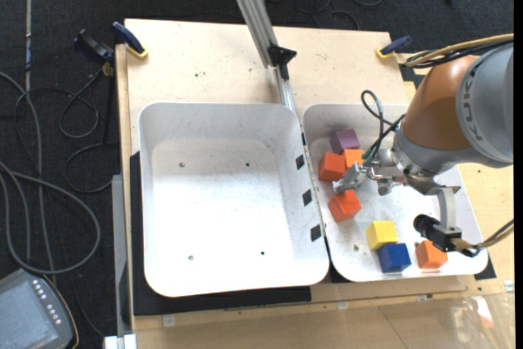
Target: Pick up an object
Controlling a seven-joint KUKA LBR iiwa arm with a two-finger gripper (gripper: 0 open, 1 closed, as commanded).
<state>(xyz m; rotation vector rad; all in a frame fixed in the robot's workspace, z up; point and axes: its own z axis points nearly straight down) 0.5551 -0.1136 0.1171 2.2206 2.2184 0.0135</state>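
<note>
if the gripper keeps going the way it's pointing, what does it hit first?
Most likely the cluster of orange blocks. The gripper points toward the view's left, low over the right bin, between one orange block and another. Which it touches first is unclear; depth is hard to judge from this angle.

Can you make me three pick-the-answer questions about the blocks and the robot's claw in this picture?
1. Where are the blocks?
A. left bin
B. right bin
C. on the floor

2. What colour is the block touching the yellow block?
A. blue
B. green
C. white

3. Where is the claw?
A. above the left bin
B. outside both bins
C. among the orange blocks in the right bin

Answers: 1 B, every block lies in the right bin. 2 A, the blue block sits against the yellow one. 3 C, the claw hangs between the orange blocks.
</note>
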